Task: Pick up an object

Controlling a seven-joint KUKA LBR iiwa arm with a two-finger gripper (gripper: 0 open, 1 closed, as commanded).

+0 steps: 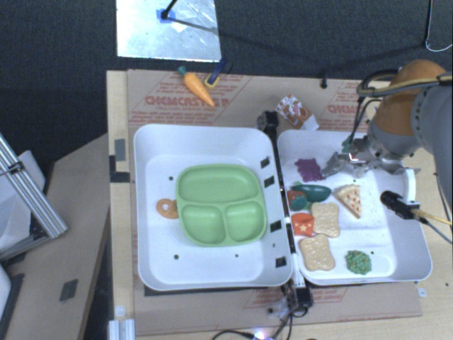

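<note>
The gripper [345, 160] hangs low over the upper part of the right bin [414, 261], at about two o'clock from the bench's middle, and nothing is seen between its fingers; whether they stand apart or together I cannot tell from this slant. No object is lifted, so the step in hand looks like the approach, with the pick itself not yet made.

The candidates lie below and beside it. The purple piece [309, 168] sits just at nine o'clock from the gripper, the nearest thing. The pizza slice [350, 200] lies near at six o'clock. Farther toward seven o'clock are the dark green vegetable [311, 192], the red piece with a star [303, 224], two toast-like crackers [326, 219] and [316, 253], and at six o'clock, well apart, the green broccoli [359, 262].

The left bin [152, 261] holds a green divided plate [219, 205] and a small pretzel ring [167, 208] beside it at nine o'clock.

The next move, I judge, calls for choosing one piece, most likely the purple one or the pizza slice, centring above it, descending until the fingers straddle it, and closing. The flat pieces lie close to the bin floor and may slip.
</note>
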